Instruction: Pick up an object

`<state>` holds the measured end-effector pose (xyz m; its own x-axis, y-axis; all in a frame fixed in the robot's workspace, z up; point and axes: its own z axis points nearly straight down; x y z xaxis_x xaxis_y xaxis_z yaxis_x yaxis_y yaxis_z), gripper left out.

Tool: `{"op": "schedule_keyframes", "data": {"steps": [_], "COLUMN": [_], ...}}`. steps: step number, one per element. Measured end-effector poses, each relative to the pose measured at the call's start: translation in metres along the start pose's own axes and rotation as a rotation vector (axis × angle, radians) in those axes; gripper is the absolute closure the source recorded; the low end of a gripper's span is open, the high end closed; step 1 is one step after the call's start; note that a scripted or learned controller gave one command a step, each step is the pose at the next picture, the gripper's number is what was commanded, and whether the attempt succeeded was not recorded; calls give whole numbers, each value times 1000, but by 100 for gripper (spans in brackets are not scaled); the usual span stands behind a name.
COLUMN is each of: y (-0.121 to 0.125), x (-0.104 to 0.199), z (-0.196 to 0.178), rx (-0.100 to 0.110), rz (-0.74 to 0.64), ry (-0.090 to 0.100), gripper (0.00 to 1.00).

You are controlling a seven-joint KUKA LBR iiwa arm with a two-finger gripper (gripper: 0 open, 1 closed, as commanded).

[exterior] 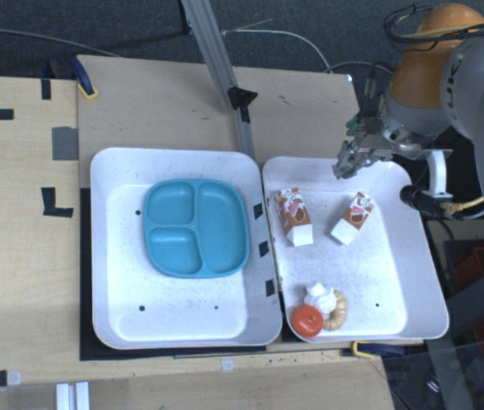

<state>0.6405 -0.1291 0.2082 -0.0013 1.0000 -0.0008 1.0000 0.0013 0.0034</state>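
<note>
In the right bin (395, 254) lie two small white cartons with red-brown tops: one (294, 216) near the bin's left wall, the other (352, 219) in the middle. A red, white and tan toy (318, 311) sits at the bin's front left corner. My gripper (346, 166) hangs over the bin's back edge, above and behind the middle carton. Nothing shows between its fingers.
The left bin (122, 306) holds a blue divided plate (197, 227). A grey metal pole (216, 54) slants down to the gap between the bins at the back. Cables run behind the right bin near the arm.
</note>
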Motion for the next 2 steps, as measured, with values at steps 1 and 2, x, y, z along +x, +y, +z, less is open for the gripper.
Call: {"op": "schedule_keyframes", "data": {"steps": [1, 2], "y": [-12, -21], "x": [63, 107], "z": [-8, -7], "rx": [5, 6], "rz": [-6, -4], "ry": [3, 2], "gripper": [100, 100]}}
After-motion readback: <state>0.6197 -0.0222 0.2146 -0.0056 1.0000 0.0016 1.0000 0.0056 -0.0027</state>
